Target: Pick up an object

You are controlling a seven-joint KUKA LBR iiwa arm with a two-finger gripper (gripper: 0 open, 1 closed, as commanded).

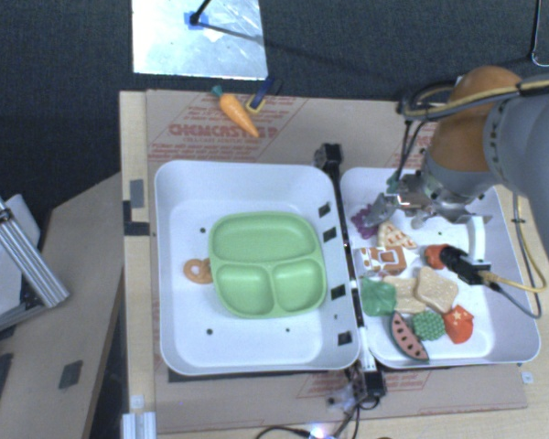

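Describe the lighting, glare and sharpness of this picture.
Camera view: even overhead light, soft shadows inside the left bin; bright glare on the foil sheet at the top; white bin walls nearly washed out; the arm at right looks soft and blurred, and small toy foods in the right bin lack fine detail.

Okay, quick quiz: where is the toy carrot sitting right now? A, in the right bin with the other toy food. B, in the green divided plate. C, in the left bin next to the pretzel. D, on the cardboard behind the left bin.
D: the toy carrot lies on the cardboard beyond the far rim of the left bin, outside both bins.
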